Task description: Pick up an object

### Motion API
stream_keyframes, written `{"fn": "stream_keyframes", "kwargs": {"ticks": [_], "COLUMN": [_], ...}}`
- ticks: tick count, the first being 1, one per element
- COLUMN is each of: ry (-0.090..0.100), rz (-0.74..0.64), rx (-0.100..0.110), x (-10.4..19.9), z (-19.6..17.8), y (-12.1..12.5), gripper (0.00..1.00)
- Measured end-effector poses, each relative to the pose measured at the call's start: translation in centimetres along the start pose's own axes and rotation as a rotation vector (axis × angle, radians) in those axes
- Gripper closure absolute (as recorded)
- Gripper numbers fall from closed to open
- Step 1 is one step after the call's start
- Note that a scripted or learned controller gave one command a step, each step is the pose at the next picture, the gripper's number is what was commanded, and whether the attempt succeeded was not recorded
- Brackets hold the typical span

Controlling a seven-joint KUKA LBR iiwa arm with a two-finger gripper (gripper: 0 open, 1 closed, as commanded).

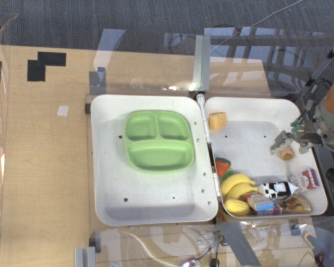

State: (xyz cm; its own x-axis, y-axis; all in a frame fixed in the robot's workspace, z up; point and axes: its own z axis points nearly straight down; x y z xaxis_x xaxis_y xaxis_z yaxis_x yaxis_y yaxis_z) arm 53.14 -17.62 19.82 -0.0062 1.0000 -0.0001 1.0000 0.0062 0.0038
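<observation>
- Two white bins side by side on the bench: left bin (108, 199) carrying a green divided plate (158, 139) near its middle, right bin (250, 107) carrying the loose objects.
- Gripper (284, 144) low over the right bin's right edge, about halfway along it, reaching in from the right.
- Fingers spread, one grey fingertip (279, 142) lying just left of a small tan cylinder (288, 153); cylinder just below and beside the tips, not seen between them, so nothing held as yet.
- Tan cylinder judged the likeliest target: nearest to the claw and standing apart from the rest.
- Yellow cube (217, 120) alone near the right bin's top-left corner, well apart from the claw.
- Crowded along the bin's bottom edge: bananas (237, 189), a black-and-white cow toy (277, 190), a pink packet (305, 179), a red strawberry-like piece (223, 165) by the left wall.
- For a sound grasp: centre the tips over the cylinder, straddle it, descend nearly to the bin floor, then close.
- Risk, as a judgement: an off-centre descent likely to nudge the round piece and roll it toward the right wall.
</observation>
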Motion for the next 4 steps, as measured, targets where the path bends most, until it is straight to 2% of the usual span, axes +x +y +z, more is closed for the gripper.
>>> {"fn": "stream_keyframes", "kwargs": {"ticks": [1,2,3,4], "ry": [-0.001,-0.005,-0.008,-0.005], "rz": [-0.197,-0.221,-0.382,0.041], "rx": [-0.001,-0.014,-0.011,-0.018], "x": [-1.0,-0.5,1.0,6.5], "z": [6.4,10.6,10.4,10.6], "y": [-0.6,-3.9,-4.0,-3.8], "gripper": [0.0,0.0,0.0,0.0]}}
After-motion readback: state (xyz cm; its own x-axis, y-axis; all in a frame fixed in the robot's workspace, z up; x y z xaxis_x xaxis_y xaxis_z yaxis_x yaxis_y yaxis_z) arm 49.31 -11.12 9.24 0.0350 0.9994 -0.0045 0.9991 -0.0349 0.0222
